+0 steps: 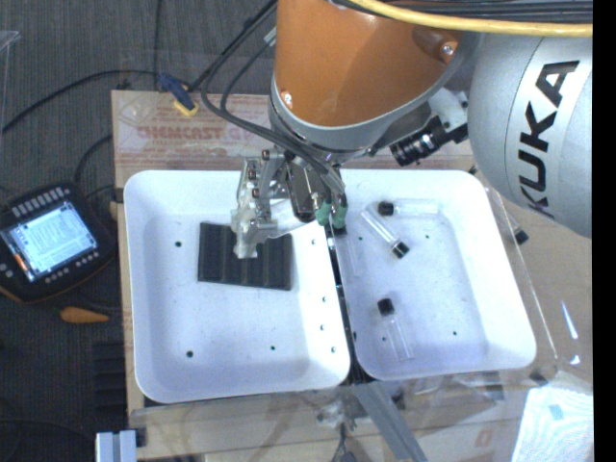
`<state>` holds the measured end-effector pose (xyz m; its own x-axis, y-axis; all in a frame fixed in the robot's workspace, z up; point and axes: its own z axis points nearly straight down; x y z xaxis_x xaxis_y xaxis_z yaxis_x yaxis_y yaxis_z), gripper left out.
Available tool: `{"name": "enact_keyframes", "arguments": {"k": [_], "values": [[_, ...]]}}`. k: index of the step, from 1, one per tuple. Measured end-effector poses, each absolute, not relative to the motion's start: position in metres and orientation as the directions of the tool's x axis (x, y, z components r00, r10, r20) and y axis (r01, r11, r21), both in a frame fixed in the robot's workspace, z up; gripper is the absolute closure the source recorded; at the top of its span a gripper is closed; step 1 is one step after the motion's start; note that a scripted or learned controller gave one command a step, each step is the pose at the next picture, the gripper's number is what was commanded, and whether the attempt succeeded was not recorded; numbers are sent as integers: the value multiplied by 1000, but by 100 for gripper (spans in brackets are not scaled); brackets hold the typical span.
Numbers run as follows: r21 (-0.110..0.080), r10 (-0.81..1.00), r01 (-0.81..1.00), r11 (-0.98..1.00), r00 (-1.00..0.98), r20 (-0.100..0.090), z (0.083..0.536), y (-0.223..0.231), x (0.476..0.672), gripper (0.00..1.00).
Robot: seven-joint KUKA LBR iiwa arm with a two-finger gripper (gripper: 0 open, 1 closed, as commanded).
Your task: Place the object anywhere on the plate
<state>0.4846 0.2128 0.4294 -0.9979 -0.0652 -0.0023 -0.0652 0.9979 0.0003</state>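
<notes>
Dark carpet-like flooring can be seen around a wooden bench, with black cables trailing across it and a handheld pendant with a lit screen parked off to the left. Two shallow white bins are set side by side on the bench, glossy plastic with rounded corners and a few small dark dots on their floors.

The left bin is occupied by a plate: flat, black, rectangular, ribbed lengthwise, lying a bit above the bin's middle. The gripper is hung right over the plate's upper edge, all shiny metal, and something clear looks to be caught at its tip, though whether the fingers are spread or pinched can't really be made out from this angle.

The right bin is holding three vials, clear plastic tubes with black caps: one lying near the top, one slanted just below it, and one lower down, well apart from the others.
</notes>
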Motion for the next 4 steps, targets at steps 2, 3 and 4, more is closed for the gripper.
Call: {"name": "enact_keyframes", "arguments": {"k": [2, 3, 4], "values": [[-1, -687, -687, 726, -726, -3, 434, 220, 492, 100], [-2, -882, -882, 471, -471, -4, 435, 212, 494, 100], [0, -997, -997, 74, -74, -3, 434, 207, 484, 100]]}}
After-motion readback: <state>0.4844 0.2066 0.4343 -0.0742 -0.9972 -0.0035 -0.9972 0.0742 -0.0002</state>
